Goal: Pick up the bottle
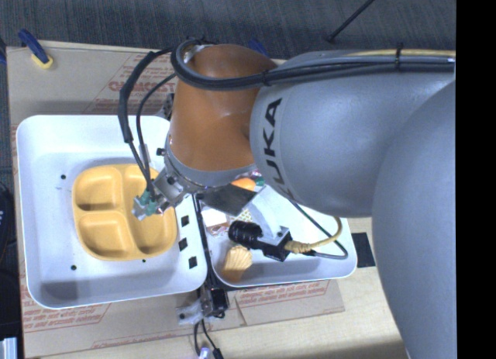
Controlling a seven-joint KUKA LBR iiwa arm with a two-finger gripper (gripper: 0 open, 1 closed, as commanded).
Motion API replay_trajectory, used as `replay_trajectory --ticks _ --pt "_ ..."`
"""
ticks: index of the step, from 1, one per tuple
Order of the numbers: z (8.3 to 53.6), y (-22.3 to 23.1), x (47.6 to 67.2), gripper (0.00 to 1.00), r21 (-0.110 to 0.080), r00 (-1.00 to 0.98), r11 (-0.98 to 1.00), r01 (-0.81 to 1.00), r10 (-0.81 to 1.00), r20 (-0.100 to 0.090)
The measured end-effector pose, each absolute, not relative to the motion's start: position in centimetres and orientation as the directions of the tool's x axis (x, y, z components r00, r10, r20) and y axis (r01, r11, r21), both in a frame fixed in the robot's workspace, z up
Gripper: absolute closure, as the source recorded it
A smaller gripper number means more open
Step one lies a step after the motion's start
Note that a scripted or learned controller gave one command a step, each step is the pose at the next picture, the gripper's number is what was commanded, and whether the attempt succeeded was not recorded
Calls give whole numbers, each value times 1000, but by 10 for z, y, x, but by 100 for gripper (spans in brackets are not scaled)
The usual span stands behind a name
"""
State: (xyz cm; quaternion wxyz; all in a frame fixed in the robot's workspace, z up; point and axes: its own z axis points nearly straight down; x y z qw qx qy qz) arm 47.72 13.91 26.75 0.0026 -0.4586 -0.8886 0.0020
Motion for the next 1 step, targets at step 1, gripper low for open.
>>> replay_trajectory --ticks 1 --pt "284 72 477 100 -1 -678 678 735 735 1"
